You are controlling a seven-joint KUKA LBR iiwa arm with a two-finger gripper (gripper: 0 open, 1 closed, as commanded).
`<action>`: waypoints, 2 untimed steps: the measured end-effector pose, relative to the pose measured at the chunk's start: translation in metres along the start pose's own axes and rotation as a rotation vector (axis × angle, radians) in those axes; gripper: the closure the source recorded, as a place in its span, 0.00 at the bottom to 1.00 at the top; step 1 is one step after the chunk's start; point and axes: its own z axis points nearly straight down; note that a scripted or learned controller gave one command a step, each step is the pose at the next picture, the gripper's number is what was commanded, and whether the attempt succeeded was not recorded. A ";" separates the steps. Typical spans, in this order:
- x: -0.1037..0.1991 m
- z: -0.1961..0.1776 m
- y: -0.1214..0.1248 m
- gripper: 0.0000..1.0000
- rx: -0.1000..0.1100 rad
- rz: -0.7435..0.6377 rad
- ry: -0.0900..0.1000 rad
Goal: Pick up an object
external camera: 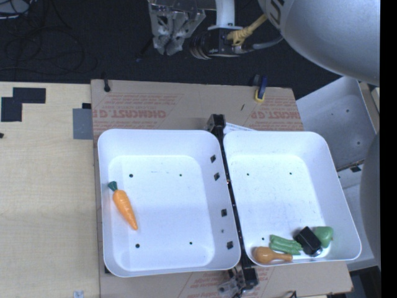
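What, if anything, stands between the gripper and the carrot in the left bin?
Nothing visible does. The gripper hangs above the bench's far edge, beyond both bins. The carrot lies alone by the left wall of the left bin, with bare floor around it.

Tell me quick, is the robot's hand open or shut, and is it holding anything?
Hand: up above the bins, nothing between its fingers; open or shut cannot be told.

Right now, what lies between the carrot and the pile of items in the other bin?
In the camera view: bare white floor, then the dividing rims where both bins meet, between the carrot and the pile.
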 end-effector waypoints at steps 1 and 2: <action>-0.005 0.057 0.001 1.00 0.006 0.009 -0.004; -0.009 -0.004 0.000 1.00 -0.005 0.006 0.000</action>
